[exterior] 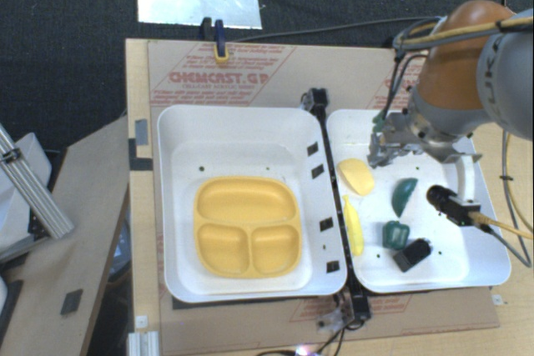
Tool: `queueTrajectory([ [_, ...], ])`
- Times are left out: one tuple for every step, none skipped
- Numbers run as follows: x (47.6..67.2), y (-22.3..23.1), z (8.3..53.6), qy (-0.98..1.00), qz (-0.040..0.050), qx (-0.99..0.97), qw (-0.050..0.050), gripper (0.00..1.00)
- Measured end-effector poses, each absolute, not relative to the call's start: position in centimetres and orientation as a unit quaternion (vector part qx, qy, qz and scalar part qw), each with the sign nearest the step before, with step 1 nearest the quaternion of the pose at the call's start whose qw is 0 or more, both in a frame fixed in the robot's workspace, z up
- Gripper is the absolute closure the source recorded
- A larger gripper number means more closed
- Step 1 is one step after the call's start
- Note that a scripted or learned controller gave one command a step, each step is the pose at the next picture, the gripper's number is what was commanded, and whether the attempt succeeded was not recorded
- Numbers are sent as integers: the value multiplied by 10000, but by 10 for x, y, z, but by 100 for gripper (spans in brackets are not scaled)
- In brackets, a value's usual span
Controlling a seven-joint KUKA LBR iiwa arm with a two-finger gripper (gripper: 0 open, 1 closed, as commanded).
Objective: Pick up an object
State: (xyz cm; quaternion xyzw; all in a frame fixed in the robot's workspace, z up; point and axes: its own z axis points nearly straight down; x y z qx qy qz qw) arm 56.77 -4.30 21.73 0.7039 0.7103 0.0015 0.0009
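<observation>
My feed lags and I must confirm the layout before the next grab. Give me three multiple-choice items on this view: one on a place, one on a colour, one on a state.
1. Where does the divided tray lie?
A. left bin
B. right bin
C. on the bench outside the bins

2. What colour is that tray?
A. green
B. yellow
C. black

3. How does the gripper stand?
A. over the left bin
B. above the right bin, near the pale yellow piece
C. outside both bins

Answers:
1 A, it rests on the floor of the left bin.
2 B, it is yellow all over.
3 B, the gripper hangs over the right bin's far part.
</observation>
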Motion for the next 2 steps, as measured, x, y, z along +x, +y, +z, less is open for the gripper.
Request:
queueTrajectory([
  [584,6,230,7107,22,7035,5,100],
  [598,51,219,7103,15,7039,5,100],
])
